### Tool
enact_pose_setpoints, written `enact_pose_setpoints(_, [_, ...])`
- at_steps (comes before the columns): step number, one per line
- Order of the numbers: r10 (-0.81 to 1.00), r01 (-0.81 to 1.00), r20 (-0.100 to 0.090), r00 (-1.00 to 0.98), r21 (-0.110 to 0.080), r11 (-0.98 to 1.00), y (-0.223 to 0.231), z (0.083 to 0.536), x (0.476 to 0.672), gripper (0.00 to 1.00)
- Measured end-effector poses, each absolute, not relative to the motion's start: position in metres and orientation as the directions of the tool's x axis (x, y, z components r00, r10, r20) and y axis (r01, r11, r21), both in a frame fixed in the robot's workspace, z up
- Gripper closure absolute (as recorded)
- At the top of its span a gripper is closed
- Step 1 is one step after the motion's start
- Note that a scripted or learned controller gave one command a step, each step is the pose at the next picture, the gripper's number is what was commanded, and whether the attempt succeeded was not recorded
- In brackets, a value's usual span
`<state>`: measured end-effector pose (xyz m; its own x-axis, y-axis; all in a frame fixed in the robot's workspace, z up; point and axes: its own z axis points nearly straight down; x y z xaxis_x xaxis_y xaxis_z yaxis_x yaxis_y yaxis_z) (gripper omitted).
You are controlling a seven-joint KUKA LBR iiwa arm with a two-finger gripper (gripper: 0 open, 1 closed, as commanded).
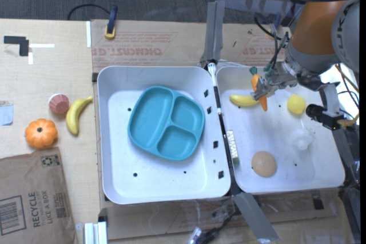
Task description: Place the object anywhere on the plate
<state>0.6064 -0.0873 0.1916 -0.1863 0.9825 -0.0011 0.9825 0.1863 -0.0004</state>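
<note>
Camera view: I see the gripper (265, 87) low in the right bin (320, 177), at the orange carrot (258, 88), beside a yellow banana (244, 101). Whether the carrot is actually clamped, I can't tell. The blue divided plate (166, 122) sits in the left bin (114, 140) (nothing on it). A lemon (295, 104) and a tan egg-like ball (263, 163) lie in the right bin too.
</note>
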Motion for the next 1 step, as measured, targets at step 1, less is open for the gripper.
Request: enact_pose_setpoints(1, [0.977, 0.977, 0.0, -0.214, -0.003, 0.214, -0.0081, 0.1966, 0.5814, 1.0])
